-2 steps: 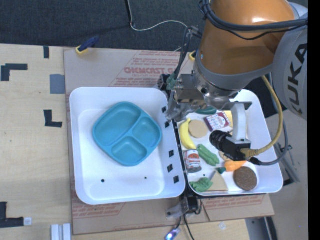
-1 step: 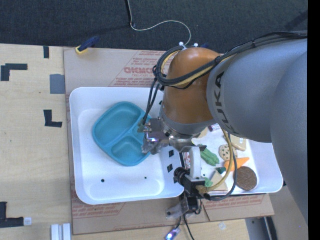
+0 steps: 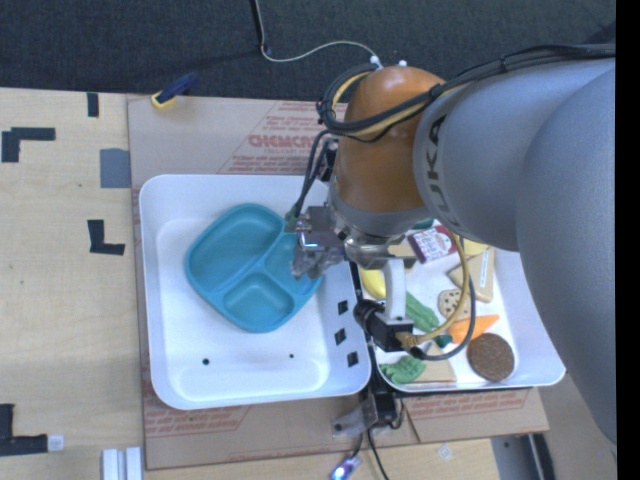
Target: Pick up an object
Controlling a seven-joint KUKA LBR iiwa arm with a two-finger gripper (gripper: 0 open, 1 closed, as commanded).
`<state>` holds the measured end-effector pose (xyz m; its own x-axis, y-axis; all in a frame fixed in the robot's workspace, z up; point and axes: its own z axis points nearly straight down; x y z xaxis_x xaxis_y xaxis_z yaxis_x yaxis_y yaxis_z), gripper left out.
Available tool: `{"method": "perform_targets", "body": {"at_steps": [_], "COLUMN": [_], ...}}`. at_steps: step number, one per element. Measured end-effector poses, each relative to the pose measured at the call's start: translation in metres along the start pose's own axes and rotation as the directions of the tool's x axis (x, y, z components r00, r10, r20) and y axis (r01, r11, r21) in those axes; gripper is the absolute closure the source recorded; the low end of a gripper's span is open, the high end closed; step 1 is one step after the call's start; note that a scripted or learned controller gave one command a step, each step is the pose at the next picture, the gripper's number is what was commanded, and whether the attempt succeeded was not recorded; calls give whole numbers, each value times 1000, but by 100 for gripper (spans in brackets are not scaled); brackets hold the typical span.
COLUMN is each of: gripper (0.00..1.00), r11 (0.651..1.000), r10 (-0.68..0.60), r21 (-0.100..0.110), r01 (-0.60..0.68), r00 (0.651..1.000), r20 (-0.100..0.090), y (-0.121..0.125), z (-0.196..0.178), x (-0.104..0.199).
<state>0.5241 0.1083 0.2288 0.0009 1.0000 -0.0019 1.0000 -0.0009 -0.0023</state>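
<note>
Clutter is sitting nearest, in the right bin [image 3: 540, 373]: a brown disc [image 3: 491, 356], an orange piece [image 3: 470, 325] and green bits [image 3: 405, 370], all crowding together and leaving little room between them. Beyond, in the left bin [image 3: 170, 368], a blue divided tray [image 3: 245, 266] is lying alone toward the far wall, with bare floor opening around its near side. The gripper [image 3: 308, 253] is hanging at the tray's right rim, likely lining up on that thin edge; whether its fingers are spread or closed, I cannot tell.
</note>
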Motion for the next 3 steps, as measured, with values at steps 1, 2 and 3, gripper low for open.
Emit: {"method": "perform_targets", "body": {"at_steps": [1, 2, 3], "gripper": [100, 100, 100], "r11": [1000, 1000, 1000], "r10": [-8, -7, 2], "r21": [7, -7, -7], "r01": [8, 7, -2], "r00": [1000, 1000, 1000], "r20": [-1, -4, -1], "y": [0, 99, 139], "z": [72, 112, 57], "x": [72, 128, 73]}}
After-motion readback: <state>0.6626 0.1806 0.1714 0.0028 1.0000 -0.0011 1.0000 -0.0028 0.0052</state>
